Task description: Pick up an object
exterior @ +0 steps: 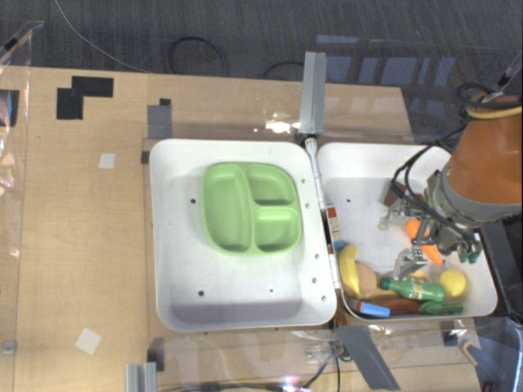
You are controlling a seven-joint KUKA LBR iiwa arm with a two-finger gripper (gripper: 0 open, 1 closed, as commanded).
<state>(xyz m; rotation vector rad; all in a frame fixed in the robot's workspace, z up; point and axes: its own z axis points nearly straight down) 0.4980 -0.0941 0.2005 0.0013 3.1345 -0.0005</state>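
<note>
The toys lie heaped in the lower right of the frame, in the right bin: a green bottle, a lemon, a banana, and a blue piece at the near wall. Nothing looks lifted yet, so by my reading the pick is not yet done. The gripper hangs low just above the bottle, beside something orange; whether its fingers are apart or together I cannot tell. The arm reaches in from the right edge. The green tray sits mid-frame in the left bin.
</note>
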